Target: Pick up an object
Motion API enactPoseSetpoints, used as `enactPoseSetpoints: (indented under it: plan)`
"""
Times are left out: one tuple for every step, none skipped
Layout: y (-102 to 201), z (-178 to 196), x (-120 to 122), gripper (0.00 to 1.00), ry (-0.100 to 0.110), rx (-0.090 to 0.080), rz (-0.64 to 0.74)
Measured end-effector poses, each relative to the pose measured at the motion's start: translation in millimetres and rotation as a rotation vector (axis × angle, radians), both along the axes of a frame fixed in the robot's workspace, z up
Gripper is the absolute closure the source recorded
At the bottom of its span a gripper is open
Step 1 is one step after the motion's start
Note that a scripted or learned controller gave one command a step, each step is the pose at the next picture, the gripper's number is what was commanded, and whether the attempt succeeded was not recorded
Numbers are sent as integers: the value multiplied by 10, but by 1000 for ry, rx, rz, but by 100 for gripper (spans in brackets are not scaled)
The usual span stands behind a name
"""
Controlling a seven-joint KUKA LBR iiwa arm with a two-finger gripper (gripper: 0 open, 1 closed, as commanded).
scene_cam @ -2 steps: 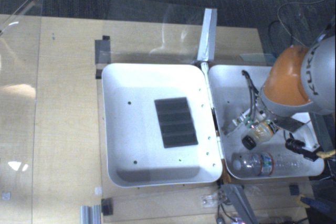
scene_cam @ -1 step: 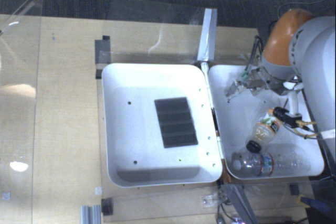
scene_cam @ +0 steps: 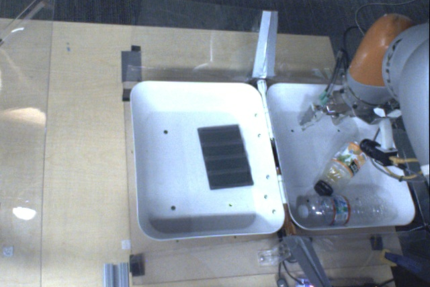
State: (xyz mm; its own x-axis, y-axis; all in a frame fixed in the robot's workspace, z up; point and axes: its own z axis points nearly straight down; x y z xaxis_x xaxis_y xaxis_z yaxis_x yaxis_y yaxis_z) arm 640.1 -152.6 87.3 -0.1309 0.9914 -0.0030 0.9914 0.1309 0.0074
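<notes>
- I see the arm (scene_cam: 396, 64) coming in from the right, its orange band at the far right above the right bin (scene_cam: 295, 144).
- The tool (scene_cam: 316, 111) sits over the far part of the right bin, pointing left toward the bin's inner floor.
- I cannot tell whether the tool is apart or together; it reads as a small grey-metal cluster with a hint of green, and nothing is visibly between its tips.
- In the right bin I see a small bottle (scene_cam: 341, 170) with a dark cap and a label in yellow, white and green; it lies tilted, cap toward the near left, well apart from the tool.
- A clear plastic bottle (scene_cam: 336, 210) lies on its side along the near wall of that bin, with a blue and reddish label band and its pale cap end at the left; the dark cap of the small bottle is just beside it.
- The left bin (scene_cam: 154, 165) holds a dark ribbed rectangular block (scene_cam: 225, 156), lying flat near the middle, slightly turned.
- Both bins rest side by side on the pale wooden worktop (scene_cam: 74, 144), touching along their shared edge.
- Black cables (scene_cam: 386, 156) hang at the right edge beside the arm.
</notes>
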Motion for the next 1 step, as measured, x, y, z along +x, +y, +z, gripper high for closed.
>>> enactPoseSetpoints:
  plan:
    - [-389, 14, -625, 0, -3, -1, -43]
